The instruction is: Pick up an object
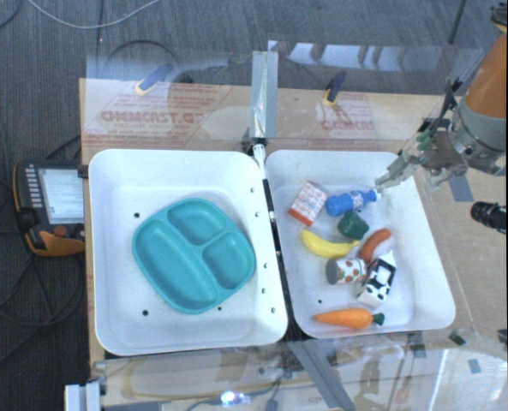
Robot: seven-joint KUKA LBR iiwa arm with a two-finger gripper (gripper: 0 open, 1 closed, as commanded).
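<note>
The right bin (429,255) holds several small items: a blue bottle (352,201), a red and white carton (307,204), a dark green piece (352,225), a yellow banana (326,245), a reddish sausage (373,244), a small printed can (346,271), a black and white toy (376,281) and an orange carrot (346,318). My gripper (391,178) hangs over the bin's upper right part, its tip just right of the blue bottle's cap. Nothing is visibly held in it.
The left bin (116,187) carries a teal divided plate (195,253). A metal divider post (262,92) stands behind the gap between the bins. A handheld pendant (48,204) lies off the bench at the left, and cables run across the floor.
</note>
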